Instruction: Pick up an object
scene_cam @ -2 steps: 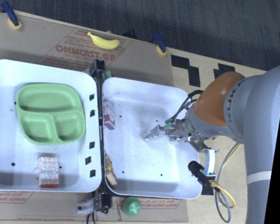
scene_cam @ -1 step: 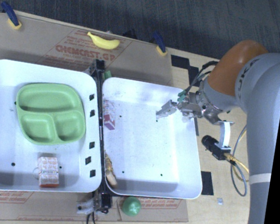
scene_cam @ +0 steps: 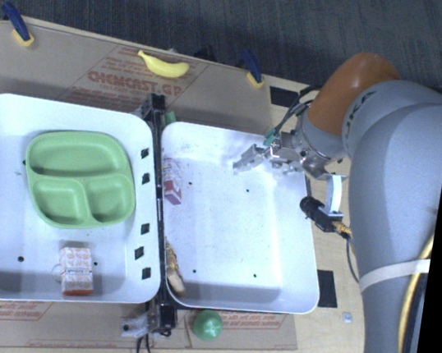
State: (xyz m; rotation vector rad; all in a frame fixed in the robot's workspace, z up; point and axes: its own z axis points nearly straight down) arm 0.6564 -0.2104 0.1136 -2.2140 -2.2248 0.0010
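**Arm poised over right bin, nothing yet in hand**

Nearest the camera, a green ball (scene_cam: 207,324) sits outside the right bin (scene_cam: 269,291), just past its front rim. Inside that bin, a small red-and-white packet (scene_cam: 172,182) lies against the left wall, the likeliest pick. A clean grasp would mean travelling left across the bin and descending squarely over it. At the bin's far side, the gripper (scene_cam: 250,161) hovers with nothing between its fingers; how wide they stand is unclear.
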